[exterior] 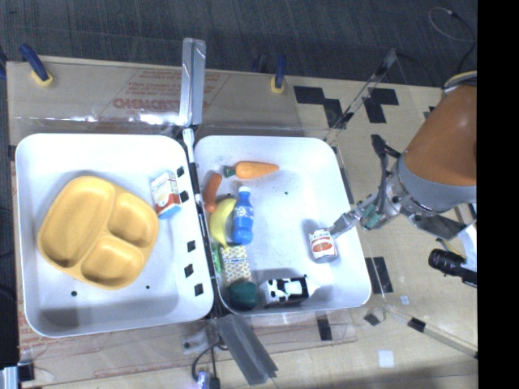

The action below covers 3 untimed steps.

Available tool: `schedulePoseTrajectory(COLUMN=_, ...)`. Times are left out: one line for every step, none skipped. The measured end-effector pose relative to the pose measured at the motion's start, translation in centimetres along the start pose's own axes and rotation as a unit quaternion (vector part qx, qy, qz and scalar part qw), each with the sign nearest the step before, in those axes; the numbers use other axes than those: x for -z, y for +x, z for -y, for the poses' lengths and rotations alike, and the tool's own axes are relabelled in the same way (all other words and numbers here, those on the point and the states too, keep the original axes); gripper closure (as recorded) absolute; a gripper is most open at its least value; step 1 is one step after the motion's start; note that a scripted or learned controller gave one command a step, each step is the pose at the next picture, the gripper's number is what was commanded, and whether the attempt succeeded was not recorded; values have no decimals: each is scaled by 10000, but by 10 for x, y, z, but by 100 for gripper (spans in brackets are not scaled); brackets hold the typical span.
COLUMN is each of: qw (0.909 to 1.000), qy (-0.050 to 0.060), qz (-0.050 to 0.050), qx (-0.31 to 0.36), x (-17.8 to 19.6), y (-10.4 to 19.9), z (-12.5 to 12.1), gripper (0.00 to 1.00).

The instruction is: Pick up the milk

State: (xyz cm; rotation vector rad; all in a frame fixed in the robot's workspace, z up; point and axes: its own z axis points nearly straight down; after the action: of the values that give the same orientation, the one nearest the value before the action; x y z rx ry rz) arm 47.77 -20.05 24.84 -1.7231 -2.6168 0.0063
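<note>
Bins sat side by side below me, and the left bin (pixel 24 217) held a yellow divided plate (pixel 97 229) across most of its floor. A small red-and-white carton (pixel 166 193) stood near that bin's right wall, just beside the plate's upper right edge.

In the right bin (pixel 284 209), a row of things lay along the left wall: a red sausage-like piece (pixel 212 189) at the top, a banana (pixel 220 220) under it, and a blue bottle (pixel 242 215) touching the banana's right side. An orange carrot (pixel 255 169) lay crosswise near the far wall, above the bottle. Below the banana sat a small patterned box (pixel 235 262), and below that a dark green round thing (pixel 242 296) in the near left corner.

The milk (pixel 285 290), a black-and-white cow-patched carton, lay on its side against the near wall, touching the green thing's right side. It was apart from me.

Up and to the right of it stood a red-labelled can (pixel 323 245). My gripper (pixel 347 222) hung low over the bin's right side, its tip just beside the can's upper right; I could not tell whether it touched. Whether it stood open or closed I could not tell either, and nothing showed in its grasp. My arm (pixel 442 152) reached in from the right.
</note>
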Motion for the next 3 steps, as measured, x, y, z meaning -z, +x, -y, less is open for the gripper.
schedulePoseTrajectory(qw=9987, qy=-30, qz=19, qx=-513, x=-26, y=-20, z=-19, gripper=100)
schedulePoseTrajectory(qw=9988, qy=-16, qz=11, qx=-485, x=-17, y=-19, z=-19, gripper=100)
schedulePoseTrajectory(qw=9971, qy=-17, qz=0, qx=758, x=-134, y=-8, z=-10, gripper=100)
